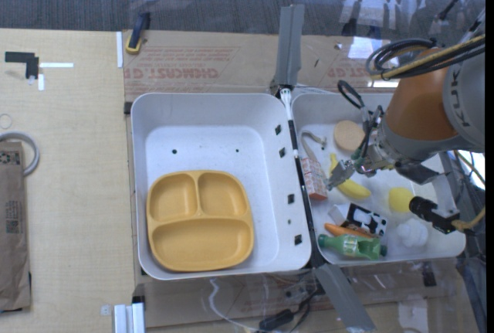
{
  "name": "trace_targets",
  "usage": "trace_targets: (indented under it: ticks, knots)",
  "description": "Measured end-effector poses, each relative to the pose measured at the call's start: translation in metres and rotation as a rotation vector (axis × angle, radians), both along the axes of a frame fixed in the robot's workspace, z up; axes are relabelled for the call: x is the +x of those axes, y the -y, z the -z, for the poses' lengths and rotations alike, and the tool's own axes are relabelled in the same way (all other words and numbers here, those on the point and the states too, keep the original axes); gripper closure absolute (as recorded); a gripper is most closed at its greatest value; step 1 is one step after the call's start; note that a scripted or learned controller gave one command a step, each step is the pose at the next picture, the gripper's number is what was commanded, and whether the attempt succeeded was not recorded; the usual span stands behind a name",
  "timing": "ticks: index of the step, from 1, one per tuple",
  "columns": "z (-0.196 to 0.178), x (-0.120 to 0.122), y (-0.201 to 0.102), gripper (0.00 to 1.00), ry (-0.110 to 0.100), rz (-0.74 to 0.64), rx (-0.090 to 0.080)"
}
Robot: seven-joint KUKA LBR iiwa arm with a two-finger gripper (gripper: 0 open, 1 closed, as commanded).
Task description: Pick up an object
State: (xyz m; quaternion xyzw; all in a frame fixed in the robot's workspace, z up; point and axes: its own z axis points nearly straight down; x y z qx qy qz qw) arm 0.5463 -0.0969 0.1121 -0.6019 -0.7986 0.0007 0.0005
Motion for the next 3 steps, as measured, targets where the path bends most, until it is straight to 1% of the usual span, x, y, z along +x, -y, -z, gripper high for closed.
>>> trace_targets:
  ticks: [1,2,3]
  knots:
    - [-0.0091,0.0003,0.0011,1.0,0.001,0.004,-0.001]
    - [-0.0091,0.0002,0.0011,0.0,0.001,0.003,-0.001]
    - [-0.018,0.0005,0.002,1.0,0.001,0.007,-0.002]
